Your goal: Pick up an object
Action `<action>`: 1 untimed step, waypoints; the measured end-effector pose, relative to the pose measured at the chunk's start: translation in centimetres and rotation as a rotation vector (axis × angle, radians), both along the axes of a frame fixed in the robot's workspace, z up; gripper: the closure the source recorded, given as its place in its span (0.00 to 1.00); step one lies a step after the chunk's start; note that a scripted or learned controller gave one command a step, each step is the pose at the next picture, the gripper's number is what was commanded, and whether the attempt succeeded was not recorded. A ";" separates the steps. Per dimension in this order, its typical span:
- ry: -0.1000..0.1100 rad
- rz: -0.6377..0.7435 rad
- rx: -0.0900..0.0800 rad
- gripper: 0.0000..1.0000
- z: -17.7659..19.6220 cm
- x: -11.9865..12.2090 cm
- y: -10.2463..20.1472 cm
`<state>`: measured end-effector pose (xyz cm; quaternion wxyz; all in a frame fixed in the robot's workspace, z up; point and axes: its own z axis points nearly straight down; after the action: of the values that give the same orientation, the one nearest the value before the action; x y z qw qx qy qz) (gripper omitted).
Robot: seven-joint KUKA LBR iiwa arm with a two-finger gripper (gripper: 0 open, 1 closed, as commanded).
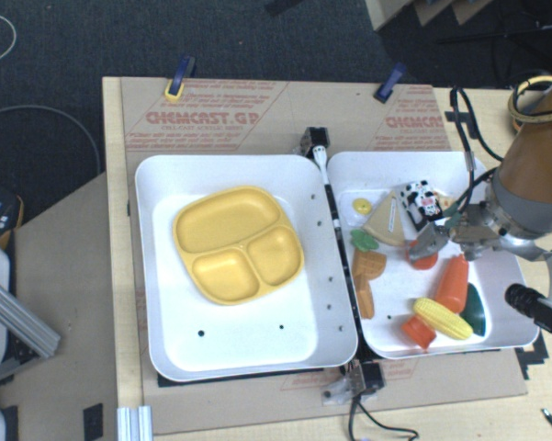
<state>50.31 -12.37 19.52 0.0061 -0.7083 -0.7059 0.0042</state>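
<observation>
The right bin (501,281) holds several toy foods. My gripper (429,244) hangs low over the bin's middle, directly above a small red piece (423,262) and partly covering it. An orange carrot (452,283) lies just right of that piece. A yellow corn cob (444,319) rests nearer the front, beside a dark green piece (476,309) and a red-orange piece (419,331). A tan wedge (384,219) and a black-and-white toy (421,200) sit behind the gripper. Nothing is visibly lifted.
The left bin (165,274) carries a yellow divided plate (237,243). Along the right bin's left wall lie a yellow disc (362,207), a green leaf (364,240) and two brown pieces (367,266). The arm (528,186) enters from the right.
</observation>
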 end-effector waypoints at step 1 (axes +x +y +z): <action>-0.014 0.004 -0.002 0.00 0.7 0.3 0.0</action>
<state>50.63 -12.35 20.19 0.0004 -0.7071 -0.7071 0.0001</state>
